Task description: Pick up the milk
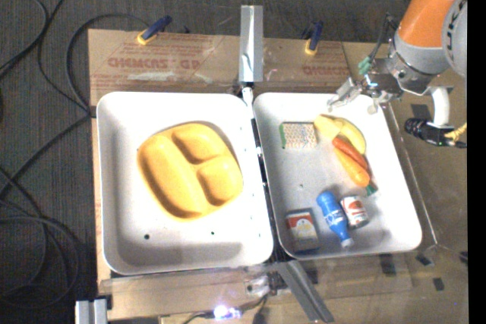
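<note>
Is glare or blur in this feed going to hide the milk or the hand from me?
Camera view: a small bright flare sits low at the bench's front edge, away from both bins; the milk in the right bin is evenly lit but small, its label soft; the hand at that bin's far rim is pale, slightly blurred, and blends with the white rim.

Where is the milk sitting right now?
The milk carton lies in the right bin, near its front-left corner, just left of the blue bottle and far from the gripper.
</note>
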Controlling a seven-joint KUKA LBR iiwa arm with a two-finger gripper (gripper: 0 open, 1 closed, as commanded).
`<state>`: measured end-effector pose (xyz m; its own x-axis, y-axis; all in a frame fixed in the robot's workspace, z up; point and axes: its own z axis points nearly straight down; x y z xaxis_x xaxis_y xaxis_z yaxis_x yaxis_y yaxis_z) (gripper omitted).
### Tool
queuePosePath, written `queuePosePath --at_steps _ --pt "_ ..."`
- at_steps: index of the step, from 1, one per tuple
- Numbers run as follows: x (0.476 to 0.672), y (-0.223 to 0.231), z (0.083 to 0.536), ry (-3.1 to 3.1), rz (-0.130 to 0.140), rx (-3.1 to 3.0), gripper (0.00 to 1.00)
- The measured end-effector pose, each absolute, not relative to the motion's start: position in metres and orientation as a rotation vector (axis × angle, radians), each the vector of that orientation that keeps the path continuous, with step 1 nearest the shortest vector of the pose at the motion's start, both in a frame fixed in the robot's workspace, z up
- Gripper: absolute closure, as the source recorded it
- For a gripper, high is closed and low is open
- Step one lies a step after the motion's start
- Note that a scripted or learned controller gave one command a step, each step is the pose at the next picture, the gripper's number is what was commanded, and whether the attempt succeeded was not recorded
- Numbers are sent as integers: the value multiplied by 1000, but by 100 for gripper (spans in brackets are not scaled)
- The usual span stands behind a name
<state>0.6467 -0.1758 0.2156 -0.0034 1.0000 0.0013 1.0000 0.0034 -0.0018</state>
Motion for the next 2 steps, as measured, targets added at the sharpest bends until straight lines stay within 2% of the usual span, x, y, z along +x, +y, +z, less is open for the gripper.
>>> queuePosePath --at_steps 1,2 --pt "659 -145 107 -2197 -8 -2275 0" --pt "636 -98 98 -2378 -20 -2093 0"
